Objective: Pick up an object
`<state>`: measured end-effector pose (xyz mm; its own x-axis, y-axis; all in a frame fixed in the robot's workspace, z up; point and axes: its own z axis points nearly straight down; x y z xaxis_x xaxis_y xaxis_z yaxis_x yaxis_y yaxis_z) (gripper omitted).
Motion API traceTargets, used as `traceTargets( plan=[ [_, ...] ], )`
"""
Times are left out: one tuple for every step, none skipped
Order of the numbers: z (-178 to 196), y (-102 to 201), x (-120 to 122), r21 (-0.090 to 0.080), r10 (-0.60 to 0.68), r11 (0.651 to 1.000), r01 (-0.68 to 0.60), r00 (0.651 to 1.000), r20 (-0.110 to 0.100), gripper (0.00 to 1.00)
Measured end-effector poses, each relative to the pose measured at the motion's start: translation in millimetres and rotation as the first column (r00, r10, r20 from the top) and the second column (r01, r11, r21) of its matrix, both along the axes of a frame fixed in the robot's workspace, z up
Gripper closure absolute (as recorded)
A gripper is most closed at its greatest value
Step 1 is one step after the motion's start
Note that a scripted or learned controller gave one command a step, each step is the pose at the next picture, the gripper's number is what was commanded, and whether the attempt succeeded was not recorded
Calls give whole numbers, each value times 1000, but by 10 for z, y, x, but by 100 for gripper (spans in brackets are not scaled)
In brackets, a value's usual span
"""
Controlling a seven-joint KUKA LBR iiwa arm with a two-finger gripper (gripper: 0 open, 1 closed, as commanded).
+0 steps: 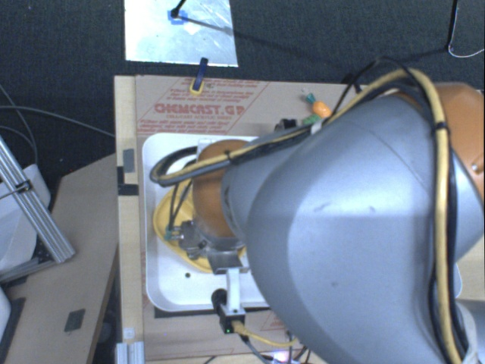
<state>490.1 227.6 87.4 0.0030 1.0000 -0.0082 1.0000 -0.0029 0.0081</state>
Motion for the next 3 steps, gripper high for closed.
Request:
traceTargets(
  plan=[
    [1141, 70, 299, 13, 7, 1000, -8, 1000, 5, 100],
    [1148, 62, -49, 8, 8, 1000, -8, 1000, -10, 100],
    [282, 55, 399, 6, 2, 1000, -2, 1000, -9, 100]
  ],
)
